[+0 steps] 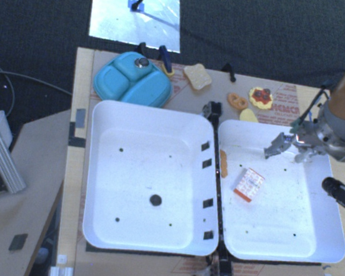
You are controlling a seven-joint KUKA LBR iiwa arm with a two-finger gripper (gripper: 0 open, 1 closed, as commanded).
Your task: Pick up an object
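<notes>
The approach is being made; the gripper [288, 146], jaws spread and holding nothing, is being held over the right bin [309, 247]; a descent onto the small carton [249, 185] is being called for next.

Right bin [328, 249]: floor largely open, obstructed only by a small box [249, 185] near centre and an orange piece [223, 163] against the left wall. Left bin [95, 219]: open except for a dark disc [155, 199] on the floor. The worktop [185, 85] behind the bins is crowded by a blue tray [132, 81] and toy foods [197, 76].
</notes>
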